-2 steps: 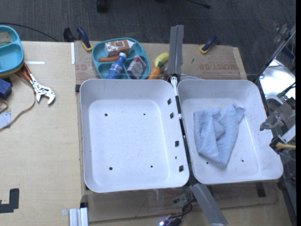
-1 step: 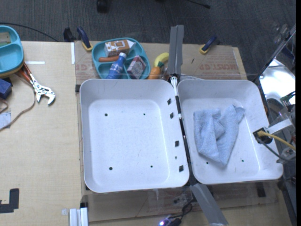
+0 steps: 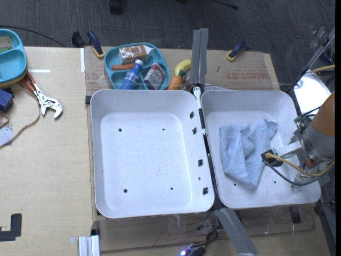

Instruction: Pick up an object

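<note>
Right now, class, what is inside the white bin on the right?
One crumpled pale blue cloth lies on the floor of the shallow white bin. Anything beneath its folds is covered.

Wooden bench with left white bin, right white bin, teal tray, wrench.

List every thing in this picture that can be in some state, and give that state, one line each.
cloth: crumpled, lying in the right bin, not lifted.
blue bottle: lying on its side in the teal tray.
wrench: lying flat on the bench.
gripper: low at the right bin's right side, beside the cloth.
</note>
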Controlling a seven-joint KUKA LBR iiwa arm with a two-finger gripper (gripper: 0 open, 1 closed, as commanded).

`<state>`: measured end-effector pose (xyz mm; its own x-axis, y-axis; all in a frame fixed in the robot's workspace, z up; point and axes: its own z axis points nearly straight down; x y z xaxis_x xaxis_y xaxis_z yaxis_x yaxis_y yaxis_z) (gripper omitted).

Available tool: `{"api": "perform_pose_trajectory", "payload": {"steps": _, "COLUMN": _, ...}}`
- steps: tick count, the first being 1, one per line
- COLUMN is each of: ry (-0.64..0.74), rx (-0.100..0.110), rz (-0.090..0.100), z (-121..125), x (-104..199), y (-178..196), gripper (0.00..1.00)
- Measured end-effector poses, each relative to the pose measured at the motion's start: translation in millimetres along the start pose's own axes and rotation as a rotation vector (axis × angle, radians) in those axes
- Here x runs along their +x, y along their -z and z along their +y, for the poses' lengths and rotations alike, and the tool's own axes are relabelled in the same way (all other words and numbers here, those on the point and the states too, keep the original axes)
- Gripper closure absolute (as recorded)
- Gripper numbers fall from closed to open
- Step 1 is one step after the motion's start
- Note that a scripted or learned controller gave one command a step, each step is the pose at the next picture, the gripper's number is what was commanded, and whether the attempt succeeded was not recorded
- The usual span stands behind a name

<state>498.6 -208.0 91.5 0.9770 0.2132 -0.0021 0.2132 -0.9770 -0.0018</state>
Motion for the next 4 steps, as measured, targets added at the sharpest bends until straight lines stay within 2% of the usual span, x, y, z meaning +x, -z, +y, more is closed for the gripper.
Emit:
{"api": "perform_pose_trajectory", "payload": {"steps": 1, "ry": -0.011, "rx": 0.0, "rz": -0.001, "z": 11.7, "x": -9.2, "y": 88.6, "gripper": 0.0}}
{"api": "perform_pose_trajectory", "payload": {"steps": 2, "ry": -0.015, "rx": 0.001, "rz": -0.002, "z": 8.8, "x": -24.6, "y": 44.2, "gripper": 0.0}}
{"api": "perform_pose_trajectory", "payload": {"steps": 3, "ry": -0.008, "rx": 0.0, "rz": -0.001, "z": 9.2, "x": -24.1, "y": 78.6, "gripper": 0.0}}
{"api": "perform_pose_trajectory", "payload": {"steps": 4, "ry": -0.012, "rx": 0.001, "rz": -0.003, "z": 8.5, "x": -24.4, "y": 70.3, "gripper": 0.0}}
